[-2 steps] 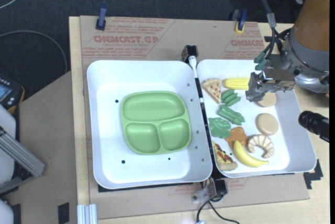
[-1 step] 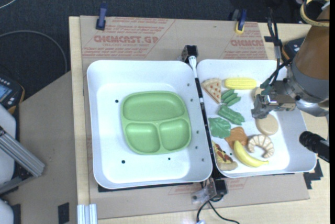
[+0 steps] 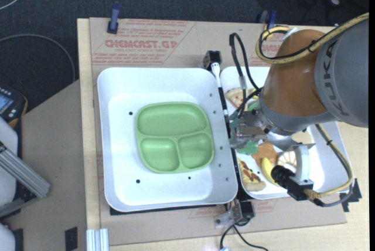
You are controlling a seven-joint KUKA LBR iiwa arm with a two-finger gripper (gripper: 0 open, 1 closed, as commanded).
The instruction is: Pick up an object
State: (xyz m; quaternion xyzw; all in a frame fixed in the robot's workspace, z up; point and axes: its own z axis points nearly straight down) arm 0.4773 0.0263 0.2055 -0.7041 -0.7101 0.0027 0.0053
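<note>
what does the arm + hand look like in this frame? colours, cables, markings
Grey arm with white KUKA lettering, and a broad orange band above the wrist. Yellow and black cables loop beside it. The hand looks like dark metal with green parts; finer detail is unclear.

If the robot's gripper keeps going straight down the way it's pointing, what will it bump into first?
Probably the pile of toy food in the right bin. The gripper points down over that bin's left side, with the food just beneath it. Depth is hard to judge from this view.

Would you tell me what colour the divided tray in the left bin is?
Pale green, plain with no pattern; the divided tray shows clearly in the camera view.
</note>
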